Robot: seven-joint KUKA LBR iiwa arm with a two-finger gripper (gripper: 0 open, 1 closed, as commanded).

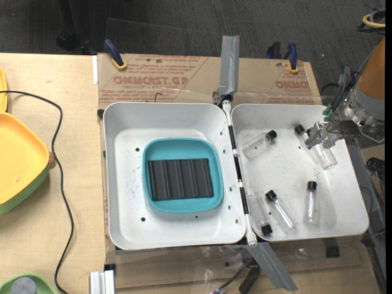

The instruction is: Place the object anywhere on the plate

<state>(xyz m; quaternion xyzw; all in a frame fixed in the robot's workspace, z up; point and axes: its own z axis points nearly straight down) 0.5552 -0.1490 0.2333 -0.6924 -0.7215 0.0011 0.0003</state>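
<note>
Dark carpet floor behind, chair base at top left. Wooden worktop [49, 72] at left, black cable [61, 182] looping across it, yellow dishes [18, 164] stacked at the left edge. Cardboard sheet [159, 78] under two white bins, blue clamps [114, 52] at its back corners. Left bin [122, 225] holds a teal plate [182, 149] with a dark ribbed middle. Right bin [349, 219] holds clear vials with black caps: one at upper left [260, 142], two at the front [278, 208], one upright-ish at right [312, 202], one [324, 157] just below the gripper [318, 135]. Gripper sits low over the bin's upper right; cannot tell how far open, or whether it has anything.
</note>
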